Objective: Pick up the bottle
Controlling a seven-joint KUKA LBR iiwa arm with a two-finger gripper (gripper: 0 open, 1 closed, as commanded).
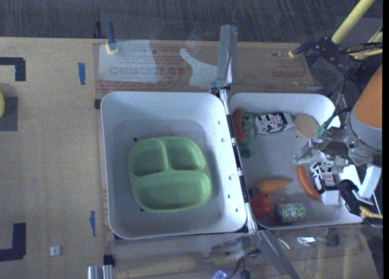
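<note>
The bottle (325,178) lies on its side just beneath the claw (321,150), beside a sausage (308,183). I can't tell the claw's state. It looks light, stiff, slick plastic; grip across its body.

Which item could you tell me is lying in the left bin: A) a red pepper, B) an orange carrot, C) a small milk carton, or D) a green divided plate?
D: the green divided plate lies in the left bin, while the carrot, the milk carton and the red pepper all lie in the right bin.
</note>
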